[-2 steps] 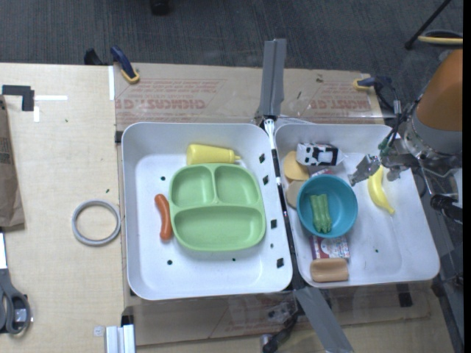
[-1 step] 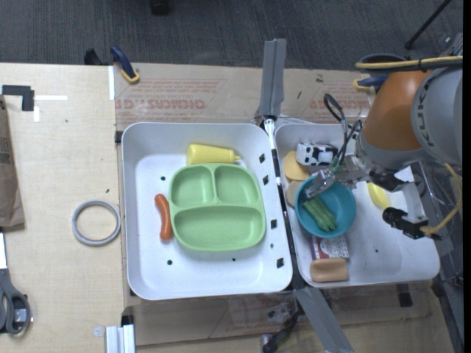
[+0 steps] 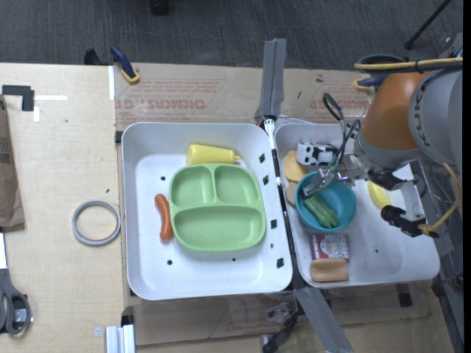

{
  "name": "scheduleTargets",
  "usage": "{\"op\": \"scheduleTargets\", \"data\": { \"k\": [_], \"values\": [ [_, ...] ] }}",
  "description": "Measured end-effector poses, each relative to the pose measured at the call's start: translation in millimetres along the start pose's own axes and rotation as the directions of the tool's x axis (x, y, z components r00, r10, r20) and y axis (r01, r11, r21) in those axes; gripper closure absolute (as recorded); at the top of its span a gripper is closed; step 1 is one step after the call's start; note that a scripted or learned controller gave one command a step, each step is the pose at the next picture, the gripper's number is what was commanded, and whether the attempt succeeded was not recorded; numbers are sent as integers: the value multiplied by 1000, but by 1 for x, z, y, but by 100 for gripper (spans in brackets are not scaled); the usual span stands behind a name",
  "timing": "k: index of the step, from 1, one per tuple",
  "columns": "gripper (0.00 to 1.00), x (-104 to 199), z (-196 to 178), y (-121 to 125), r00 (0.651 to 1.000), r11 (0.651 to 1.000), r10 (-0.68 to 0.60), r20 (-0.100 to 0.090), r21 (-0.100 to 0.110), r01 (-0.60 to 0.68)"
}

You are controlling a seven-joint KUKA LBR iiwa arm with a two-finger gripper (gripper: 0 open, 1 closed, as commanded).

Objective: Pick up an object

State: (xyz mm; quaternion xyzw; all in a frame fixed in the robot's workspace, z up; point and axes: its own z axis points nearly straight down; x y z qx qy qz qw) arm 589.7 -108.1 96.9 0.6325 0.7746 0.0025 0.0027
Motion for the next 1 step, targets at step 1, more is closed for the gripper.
{"op": "scheduleTargets", "data": {
  "k": [1],
  "values": [
    [0, -21, 4, 36, 993, 992, -120, -14, 31, 120]
  ]
}}
